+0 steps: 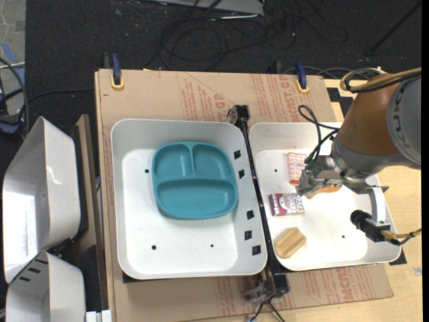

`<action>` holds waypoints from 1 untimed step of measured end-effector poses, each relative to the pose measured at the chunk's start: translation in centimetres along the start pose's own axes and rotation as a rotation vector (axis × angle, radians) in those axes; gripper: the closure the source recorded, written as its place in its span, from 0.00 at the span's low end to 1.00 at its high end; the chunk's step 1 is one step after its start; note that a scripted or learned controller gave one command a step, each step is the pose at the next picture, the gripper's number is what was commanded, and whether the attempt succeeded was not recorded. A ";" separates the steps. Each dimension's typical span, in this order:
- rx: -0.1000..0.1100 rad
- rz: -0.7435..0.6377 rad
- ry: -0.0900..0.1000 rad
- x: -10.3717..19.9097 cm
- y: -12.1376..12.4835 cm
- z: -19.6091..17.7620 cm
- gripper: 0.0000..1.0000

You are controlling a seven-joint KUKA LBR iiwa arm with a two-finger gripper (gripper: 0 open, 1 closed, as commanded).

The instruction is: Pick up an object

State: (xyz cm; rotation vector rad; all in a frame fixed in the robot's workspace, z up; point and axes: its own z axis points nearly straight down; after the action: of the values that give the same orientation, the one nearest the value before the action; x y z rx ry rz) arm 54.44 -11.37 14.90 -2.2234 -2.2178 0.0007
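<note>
The gripper (pixel 310 184) hangs low over the right bin (pixel 335 257), above the gap between two small packets; whether its fingers are apart or together I cannot tell. Just left and nearer lies a purple and white packet (pixel 286 204), long axis running left to right. A pink packet (pixel 296 166) lies farther back. A tan block (pixel 289 241) lies nearer. The left bin (pixel 134 247) holds a teal divided plate (pixel 195 180).

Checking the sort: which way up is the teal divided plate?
Right way up: the teal divided plate shows three open compartments.
</note>
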 end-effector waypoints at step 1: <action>-0.006 0.000 -0.002 -0.8 -0.5 -5.1 1.00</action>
State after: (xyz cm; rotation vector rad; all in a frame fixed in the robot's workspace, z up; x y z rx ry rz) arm 53.91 -12.21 20.01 -2.2275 -2.2216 -0.0037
